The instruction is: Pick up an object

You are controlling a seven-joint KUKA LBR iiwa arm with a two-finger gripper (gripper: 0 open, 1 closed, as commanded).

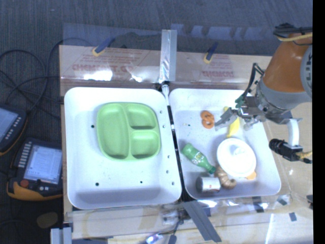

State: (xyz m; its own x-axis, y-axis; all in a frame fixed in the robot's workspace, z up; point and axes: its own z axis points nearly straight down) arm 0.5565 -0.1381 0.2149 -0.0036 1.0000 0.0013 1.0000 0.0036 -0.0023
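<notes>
Nearest the bench front, a silver can (pixel 207 184) and a brown lump (pixel 226 179) crowd the right bin (pixel 188 101), with a green bottle (pixel 198 157) and white bowl (pixel 236 156) behind. My gripper (pixel 234 116) hangs spread and empty above a yellow piece (pixel 232 128), my likeliest pick. One finger could strike the bowl's rim beside it and knock the piece away; the orange ring (pixel 207 118) lies farther left.

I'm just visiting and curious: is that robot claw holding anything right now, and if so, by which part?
Nothing is held. The gripper hangs open over the right bin, with a yellow object just below it, not between its fingers.
</notes>
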